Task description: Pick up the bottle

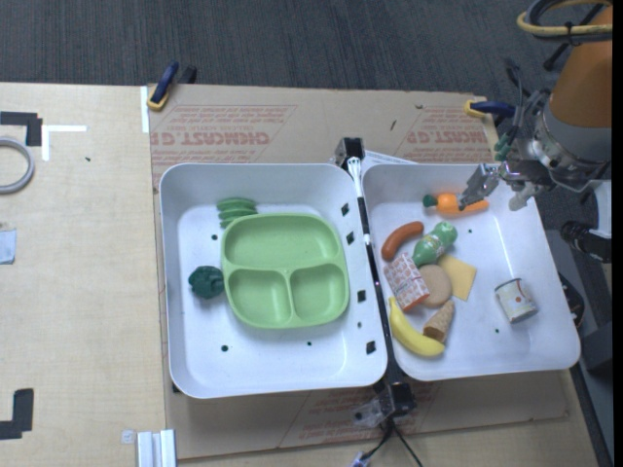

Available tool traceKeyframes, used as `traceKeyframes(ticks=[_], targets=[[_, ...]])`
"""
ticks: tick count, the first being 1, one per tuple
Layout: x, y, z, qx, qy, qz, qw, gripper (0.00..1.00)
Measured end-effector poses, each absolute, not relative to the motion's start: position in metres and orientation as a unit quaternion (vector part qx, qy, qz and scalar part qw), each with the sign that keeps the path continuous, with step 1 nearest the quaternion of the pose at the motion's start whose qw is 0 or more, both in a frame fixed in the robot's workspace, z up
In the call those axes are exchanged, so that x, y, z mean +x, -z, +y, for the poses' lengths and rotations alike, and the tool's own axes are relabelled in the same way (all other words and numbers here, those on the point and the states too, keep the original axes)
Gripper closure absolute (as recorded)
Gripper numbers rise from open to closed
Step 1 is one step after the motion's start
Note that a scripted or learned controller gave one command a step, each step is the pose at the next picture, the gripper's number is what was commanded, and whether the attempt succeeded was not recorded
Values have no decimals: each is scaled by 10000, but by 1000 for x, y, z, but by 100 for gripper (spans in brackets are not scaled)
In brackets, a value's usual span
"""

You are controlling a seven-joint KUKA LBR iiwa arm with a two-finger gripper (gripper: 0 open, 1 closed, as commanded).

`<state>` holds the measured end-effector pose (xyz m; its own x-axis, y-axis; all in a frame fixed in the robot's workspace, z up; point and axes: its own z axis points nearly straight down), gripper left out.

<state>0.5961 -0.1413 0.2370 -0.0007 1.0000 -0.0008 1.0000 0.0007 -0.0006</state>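
Counting: two bins (185, 358), one bottle (433, 244), one plate (285, 270), one banana (413, 335). Hovered by the carrot (447, 202); fingers' (477, 185) spread impossible to tell.

You're looking at a grey arm (574, 139) with a rounded, glossy orange band (587, 86) above its wrist. Below the band sits a pale grey ring, then a darker metal wrist block. Above the orange section, black cables and a yellow-sheathed hose (565, 22) loop together in a coil. The end effector (474, 191) is a slim, dark grey metal piece with thin fingers. Small green and blue fittings show on the wrist's side, near a cluster of thin wires.
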Motion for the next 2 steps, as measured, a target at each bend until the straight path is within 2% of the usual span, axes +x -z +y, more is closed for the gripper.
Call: traceKeyframes(ticks=[1, 2], targets=[[597, -247, -142, 7063, 6, 7079, 8, 100], [544, -358, -157, 6980, 7, 7161, 5, 100]])
